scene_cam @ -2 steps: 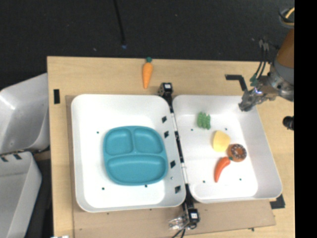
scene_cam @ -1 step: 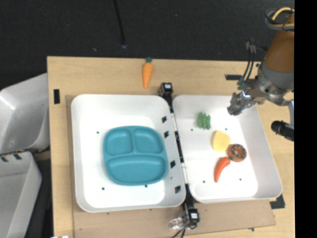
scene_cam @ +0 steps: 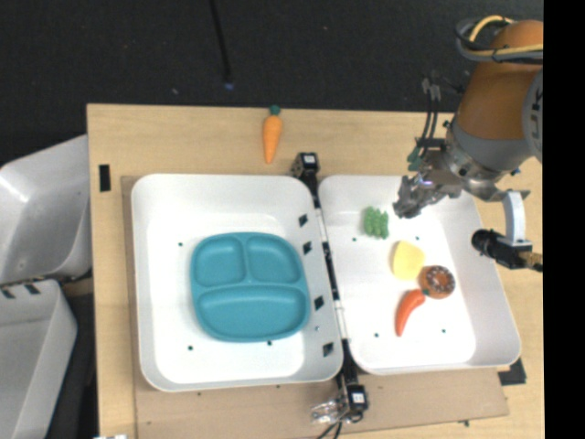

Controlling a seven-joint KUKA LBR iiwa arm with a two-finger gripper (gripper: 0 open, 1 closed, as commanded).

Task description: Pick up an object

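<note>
Gripper (scene_cam: 409, 199) hovers just beside your green toy (scene_cam: 375, 221) in the right bin (scene_cam: 484, 337); whether it's clenched, you cannot tell.

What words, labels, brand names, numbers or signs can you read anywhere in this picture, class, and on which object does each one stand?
None can be read.
The blue divided plate, the carrot on the bench, and the green piece, yellow piece, doughnut and red pepper in the right bin bear no print.
The arm's orange band is plain. Small black clips between the bins are too small to show any marking.
</note>
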